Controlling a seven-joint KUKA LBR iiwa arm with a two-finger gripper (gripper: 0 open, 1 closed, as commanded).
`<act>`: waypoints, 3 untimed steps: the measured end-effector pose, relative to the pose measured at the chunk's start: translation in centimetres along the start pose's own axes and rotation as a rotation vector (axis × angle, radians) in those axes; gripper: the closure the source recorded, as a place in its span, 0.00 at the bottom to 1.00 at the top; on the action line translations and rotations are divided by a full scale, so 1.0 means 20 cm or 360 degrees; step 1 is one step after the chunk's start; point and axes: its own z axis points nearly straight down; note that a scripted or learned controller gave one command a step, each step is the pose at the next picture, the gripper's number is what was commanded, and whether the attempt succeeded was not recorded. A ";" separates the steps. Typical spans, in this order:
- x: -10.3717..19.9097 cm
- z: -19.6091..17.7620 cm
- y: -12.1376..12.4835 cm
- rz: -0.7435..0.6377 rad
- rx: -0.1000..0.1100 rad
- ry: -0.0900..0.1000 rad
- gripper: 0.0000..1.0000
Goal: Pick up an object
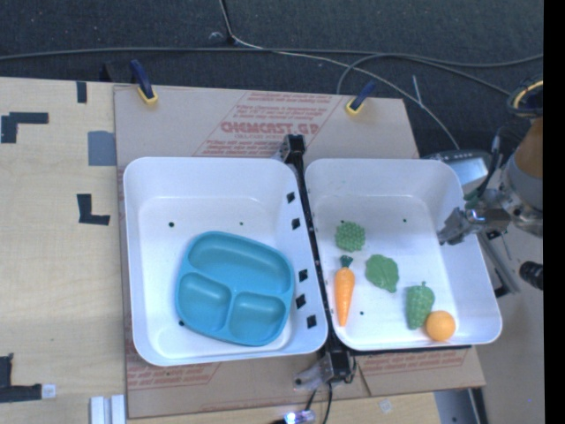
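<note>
The end effector point(459, 222) hangs at the right wall of the right bin point(388, 173); whether it is open or closed I cannot tell, it is small and blurred. To grasp well, it should descend over one separate item, like the carrot point(343, 295) near the divider. The arm is cut off at the right.
</note>
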 end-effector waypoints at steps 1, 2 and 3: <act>0.00 -0.04 0.00 0.0001 0.0008 0.0003 1.00; 0.27 0.00 0.09 -0.0005 0.0011 0.0004 1.00; 0.51 -0.05 0.15 -0.0006 0.0008 0.0005 1.00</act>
